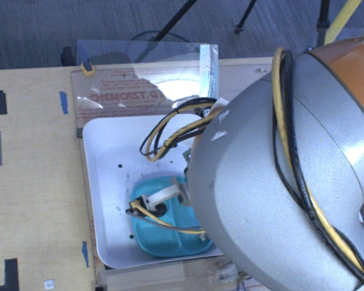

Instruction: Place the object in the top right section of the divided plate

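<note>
Jaws: can't tell whether they're spread or pressed together, the wrist and the arm's bulk sit right over them. So I'm not calling a hold.

Gripper point(179, 195) is down low over the plate point(153, 242), about at its far-right part, which is the section the task wants.

Plate is the teal divided one, lying against the near edge of the white bin point(110, 178), closer to the bin's near-right corner. Its right side is under the arm point(284, 184). The near-left section is in plain sight and has nothing loose in it.

Object: can't say where it is. If it's on the plate, it's under the wrist. There's a small green bit point(187, 155) at the arm's edge, toward the middle of the bin, too small to identify.

The rest of the bin floor toward the left and far edges is bare white with a few dark specks. A clear plastic sheet point(144, 91) lies past the bin's far edge on the bench point(35, 183).

My read: we're at the drop-off step, right spot, outcome unconfirmed. Left to do: let go if loaded, lift clear, then check the far-right section for the object.
</note>
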`<state>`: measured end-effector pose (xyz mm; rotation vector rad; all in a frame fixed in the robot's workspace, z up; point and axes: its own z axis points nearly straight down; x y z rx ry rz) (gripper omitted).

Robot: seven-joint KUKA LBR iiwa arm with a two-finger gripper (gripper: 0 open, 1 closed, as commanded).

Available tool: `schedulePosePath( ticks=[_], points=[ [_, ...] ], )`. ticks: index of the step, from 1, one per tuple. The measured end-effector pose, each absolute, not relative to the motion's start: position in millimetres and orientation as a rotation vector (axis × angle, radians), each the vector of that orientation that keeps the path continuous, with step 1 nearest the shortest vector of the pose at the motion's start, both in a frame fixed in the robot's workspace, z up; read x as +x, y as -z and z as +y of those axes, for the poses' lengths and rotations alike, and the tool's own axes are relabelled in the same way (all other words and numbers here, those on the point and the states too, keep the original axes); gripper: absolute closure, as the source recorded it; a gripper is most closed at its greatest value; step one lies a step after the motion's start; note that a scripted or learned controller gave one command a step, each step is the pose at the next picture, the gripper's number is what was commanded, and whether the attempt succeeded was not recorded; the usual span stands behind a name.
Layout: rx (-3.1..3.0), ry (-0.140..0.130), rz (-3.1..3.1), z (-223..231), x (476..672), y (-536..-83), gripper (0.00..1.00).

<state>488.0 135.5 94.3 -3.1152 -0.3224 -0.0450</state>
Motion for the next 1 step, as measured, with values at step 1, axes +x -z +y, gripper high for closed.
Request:
schedulePosePath(
  ticks=[1],
  points=[
    [-3.015, 0.011, -0.896, 149.2, 524.7, -91.4, 0.0]
  ],
)
